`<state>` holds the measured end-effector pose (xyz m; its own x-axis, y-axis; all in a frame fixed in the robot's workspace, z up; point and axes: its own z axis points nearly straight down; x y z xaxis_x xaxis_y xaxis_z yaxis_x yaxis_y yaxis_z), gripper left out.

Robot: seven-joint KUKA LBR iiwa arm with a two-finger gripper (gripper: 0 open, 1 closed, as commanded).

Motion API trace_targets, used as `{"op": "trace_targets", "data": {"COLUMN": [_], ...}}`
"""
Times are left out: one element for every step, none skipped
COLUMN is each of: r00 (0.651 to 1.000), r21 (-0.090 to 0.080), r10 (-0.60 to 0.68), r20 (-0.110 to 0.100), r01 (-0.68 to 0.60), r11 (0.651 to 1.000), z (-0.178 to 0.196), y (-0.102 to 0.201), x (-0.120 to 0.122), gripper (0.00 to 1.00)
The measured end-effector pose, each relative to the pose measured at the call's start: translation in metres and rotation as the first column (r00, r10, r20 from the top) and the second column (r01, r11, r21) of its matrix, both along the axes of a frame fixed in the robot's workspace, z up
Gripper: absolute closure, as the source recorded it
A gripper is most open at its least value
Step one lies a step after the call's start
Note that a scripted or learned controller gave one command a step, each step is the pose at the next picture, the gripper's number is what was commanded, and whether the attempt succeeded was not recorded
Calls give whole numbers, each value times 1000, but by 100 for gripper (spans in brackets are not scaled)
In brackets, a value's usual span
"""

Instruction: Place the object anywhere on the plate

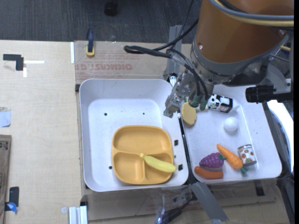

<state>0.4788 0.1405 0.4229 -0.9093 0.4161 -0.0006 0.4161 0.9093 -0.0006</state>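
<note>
While the tool (pixel 183 107) grips a tan cookie-like piece (pixel 189 114) over the bins' seam, the cardboard (pixel 122 62) lettering reads mirrored, roughly "CHEMCEL".

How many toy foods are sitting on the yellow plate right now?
1: a banana lies on the yellow plate, across its lower right compartment. The other toys are in the right bin.

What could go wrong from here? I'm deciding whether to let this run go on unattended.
The tan round piece hangs at the tool over the rims where the two bins meet; if it slips, it may land short of the plate. The banana already fills part of one plate compartment, so a drop there could bounce off.
</note>
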Motion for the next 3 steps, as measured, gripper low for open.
{"op": "trace_targets", "data": {"r00": [976, 1000, 990], "r21": [-1, 1, 0], "r10": [-218, 5, -138], "r20": [-2, 2, 2], "r01": [218, -5, 138], "r11": [976, 1000, 990], "z": [-128, -110, -13], "y": [88, 79, 19], "x": [15, 75, 2], "gripper": [100, 100, 100]}}
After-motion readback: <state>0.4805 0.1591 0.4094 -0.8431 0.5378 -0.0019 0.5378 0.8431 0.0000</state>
